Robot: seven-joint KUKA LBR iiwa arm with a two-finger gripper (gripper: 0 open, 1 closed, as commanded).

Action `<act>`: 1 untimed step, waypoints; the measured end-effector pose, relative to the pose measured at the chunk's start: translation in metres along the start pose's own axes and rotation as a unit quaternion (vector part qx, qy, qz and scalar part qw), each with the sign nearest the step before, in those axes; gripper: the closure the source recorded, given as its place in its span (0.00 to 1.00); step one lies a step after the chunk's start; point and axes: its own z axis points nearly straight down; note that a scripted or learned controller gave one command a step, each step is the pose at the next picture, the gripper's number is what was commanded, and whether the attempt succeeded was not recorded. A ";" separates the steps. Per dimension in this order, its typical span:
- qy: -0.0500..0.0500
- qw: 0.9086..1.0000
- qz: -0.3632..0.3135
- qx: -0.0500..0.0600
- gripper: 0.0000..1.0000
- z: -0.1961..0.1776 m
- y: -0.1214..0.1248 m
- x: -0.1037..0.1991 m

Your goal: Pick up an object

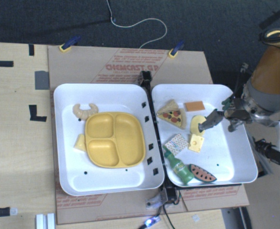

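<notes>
Glossy white bin (225, 173), wedge-shaped cheese (196, 142)

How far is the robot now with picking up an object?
Done: the gripper is down in the right bin, beside the yellow round piece and cheese wedge. In hand: nothing visibly between its fingers. Left: grasp one item and lift it.

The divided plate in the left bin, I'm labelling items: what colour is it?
Yellow; the divided three-compartment plastic plate shows clearly in the camera view.
</notes>
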 end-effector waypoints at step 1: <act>-0.001 1.000 -0.002 -0.006 0.00 -0.006 0.002 0.000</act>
